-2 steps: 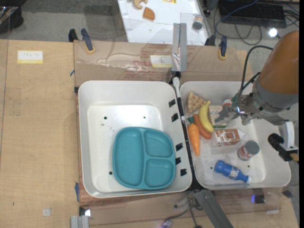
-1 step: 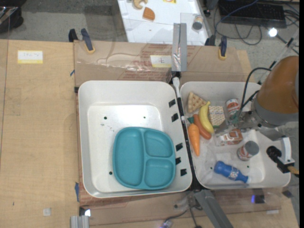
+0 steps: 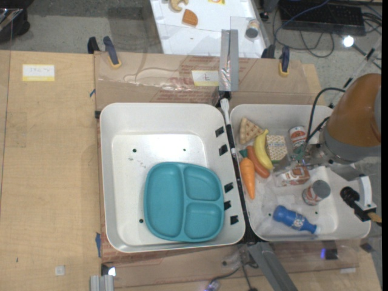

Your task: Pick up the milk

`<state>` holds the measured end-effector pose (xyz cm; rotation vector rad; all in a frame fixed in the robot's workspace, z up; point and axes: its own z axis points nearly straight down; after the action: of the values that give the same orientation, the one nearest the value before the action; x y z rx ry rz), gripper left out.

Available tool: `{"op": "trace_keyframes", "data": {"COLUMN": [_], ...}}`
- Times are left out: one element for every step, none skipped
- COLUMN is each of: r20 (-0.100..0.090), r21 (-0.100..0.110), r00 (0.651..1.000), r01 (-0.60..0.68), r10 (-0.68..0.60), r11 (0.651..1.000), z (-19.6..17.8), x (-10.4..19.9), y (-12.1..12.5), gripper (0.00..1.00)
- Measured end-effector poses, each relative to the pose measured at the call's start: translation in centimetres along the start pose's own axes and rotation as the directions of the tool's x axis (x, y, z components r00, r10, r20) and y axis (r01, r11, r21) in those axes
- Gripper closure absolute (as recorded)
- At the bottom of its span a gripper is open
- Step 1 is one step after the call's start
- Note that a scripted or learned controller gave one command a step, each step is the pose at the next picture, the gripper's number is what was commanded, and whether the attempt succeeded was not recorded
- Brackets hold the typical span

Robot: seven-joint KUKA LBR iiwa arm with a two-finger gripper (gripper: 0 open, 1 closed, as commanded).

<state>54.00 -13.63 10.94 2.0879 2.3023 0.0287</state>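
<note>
The milk (image 3: 293, 176), a small pale container with a red label, lies on its side in the middle of the right bin (image 3: 348, 230). My gripper (image 3: 303, 157) hangs low over the bin, just above the milk's upper edge and close to it. The grey wrist and orange band (image 3: 362, 111) reach in from the right behind it. Whether the gripper touches the milk is unclear.
Around the milk lie a banana (image 3: 262, 152), a carrot (image 3: 248, 177), a waffle piece (image 3: 276, 147), a cracker wedge (image 3: 249, 129), a red-labelled can (image 3: 297, 134), a grey-topped can (image 3: 316, 192) and a blue bottle (image 3: 294, 219). The left bin holds a teal divided plate (image 3: 183, 202).
</note>
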Motion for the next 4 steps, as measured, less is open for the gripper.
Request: {"op": "trace_keyframes", "data": {"r20": [0.000, 0.000, -0.009, -0.013], "r21": [-0.004, -0.004, 0.037, 0.034], "r00": [1.000, 1.000, 0.995, 1.000], "r01": [-0.005, -0.006, -0.101, -0.023], "r10": [0.005, 0.006, 0.101, 0.023], "r11": [1.000, 1.000, 0.994, 0.999], "z": [-1.0, -1.0, 1.5, 1.5], "x": [-0.2, -0.2, -4.6, -5.2], "y": [0.1, 0.0, -7.4, -7.8], "gripper": [1.00, 0.00, 0.00, 0.00]}}
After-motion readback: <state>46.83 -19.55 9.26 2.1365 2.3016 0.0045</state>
